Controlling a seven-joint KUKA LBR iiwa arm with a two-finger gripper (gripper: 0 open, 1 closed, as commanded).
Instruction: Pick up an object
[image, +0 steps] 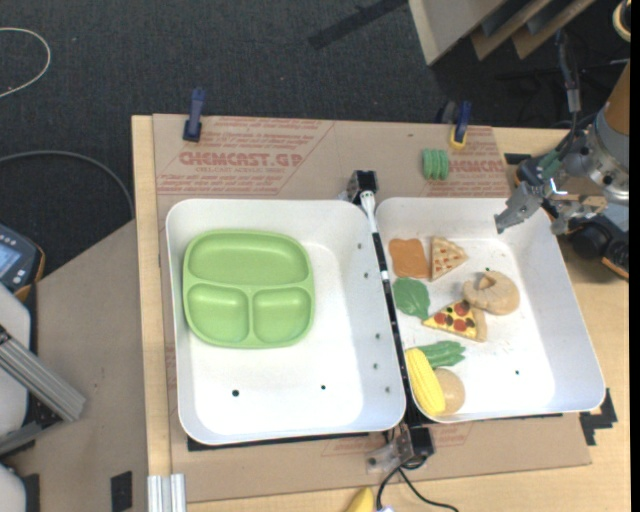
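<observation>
The pincer (512, 212) hangs above the right bin's (560, 330) far edge; I cannot tell its opening. The toy food lies below and left of it. Nearest is the pizza slice (446, 257): descend straight, centred, avoiding its neighbour, the orange piece (408, 258).

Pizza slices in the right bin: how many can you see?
2. One pizza slice lies near the bin's far side beside the orange toast piece; the other pizza slice sits mid-bin, just below the bagel. None looks hidden.
</observation>
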